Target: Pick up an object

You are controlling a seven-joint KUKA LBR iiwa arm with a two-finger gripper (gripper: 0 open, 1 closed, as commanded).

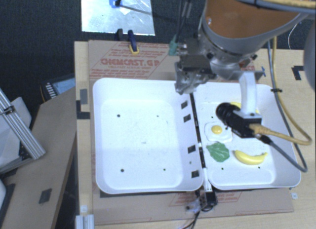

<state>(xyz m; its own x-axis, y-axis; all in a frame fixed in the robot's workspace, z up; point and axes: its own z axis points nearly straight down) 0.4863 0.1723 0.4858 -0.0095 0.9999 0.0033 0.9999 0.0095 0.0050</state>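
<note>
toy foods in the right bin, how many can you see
3: a fried egg by the divider, a green leaf just below it, a banana to its right. More may hide under the arm.

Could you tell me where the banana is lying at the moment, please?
The banana lies in the right bin, toward its near edge, just right of the green leaf and below the fried egg.

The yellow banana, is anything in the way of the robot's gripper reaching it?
Nothing visible blocks it. The yellow banana lies bare in the right white bin, beside a green leaf-shaped toy, with the gripper up over the bins' divider.
</note>
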